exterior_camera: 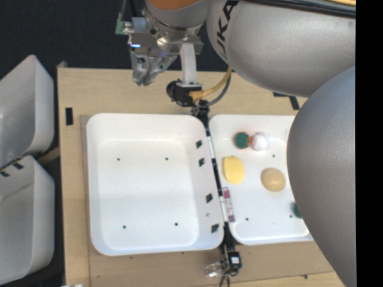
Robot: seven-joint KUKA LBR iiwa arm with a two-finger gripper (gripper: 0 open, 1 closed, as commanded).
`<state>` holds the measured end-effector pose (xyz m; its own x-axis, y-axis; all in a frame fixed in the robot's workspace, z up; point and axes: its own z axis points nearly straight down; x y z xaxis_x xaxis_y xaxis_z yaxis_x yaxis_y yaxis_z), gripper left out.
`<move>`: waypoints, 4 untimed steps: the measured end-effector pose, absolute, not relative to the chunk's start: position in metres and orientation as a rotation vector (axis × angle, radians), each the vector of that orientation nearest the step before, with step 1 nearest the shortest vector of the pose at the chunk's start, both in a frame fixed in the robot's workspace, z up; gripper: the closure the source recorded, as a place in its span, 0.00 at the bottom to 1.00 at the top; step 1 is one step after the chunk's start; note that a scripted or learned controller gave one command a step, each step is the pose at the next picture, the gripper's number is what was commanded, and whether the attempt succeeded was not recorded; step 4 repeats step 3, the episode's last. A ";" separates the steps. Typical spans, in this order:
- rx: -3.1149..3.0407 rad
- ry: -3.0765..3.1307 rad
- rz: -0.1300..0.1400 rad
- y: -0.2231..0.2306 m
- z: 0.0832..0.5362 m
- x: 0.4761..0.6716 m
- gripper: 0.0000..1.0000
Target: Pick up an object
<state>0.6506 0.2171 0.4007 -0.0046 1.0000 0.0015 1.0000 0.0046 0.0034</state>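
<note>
In the right bin [263, 235], a yellow object [234, 169] and a tan ball [273, 179] lay nearest, with a green ball [241, 139] touching a white ball [260, 141] beyond. The hand [145, 70] hung over the worktop's [108, 88] far edge, its grip impossible to tell.

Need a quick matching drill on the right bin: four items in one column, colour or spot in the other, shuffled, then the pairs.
Items:
1. green ball
2. white ball
3. yellow piece
4. tan ball

Descriptions:
A. oval, nearest the divider between the bins
B. touching the white ball on its left
C. right of the yellow piece, close to the arm
D. top of the bin, right of the green one

Pairs: 1-B, 2-D, 3-A, 4-C
</note>
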 end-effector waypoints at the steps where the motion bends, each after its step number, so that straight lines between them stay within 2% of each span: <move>1: 2.224 2.225 -0.015 0.213 0.402 0.652 1.00; 2: 2.225 2.223 -0.009 0.220 0.315 0.660 1.00; 4: 2.225 2.217 0.000 0.219 0.328 0.662 1.00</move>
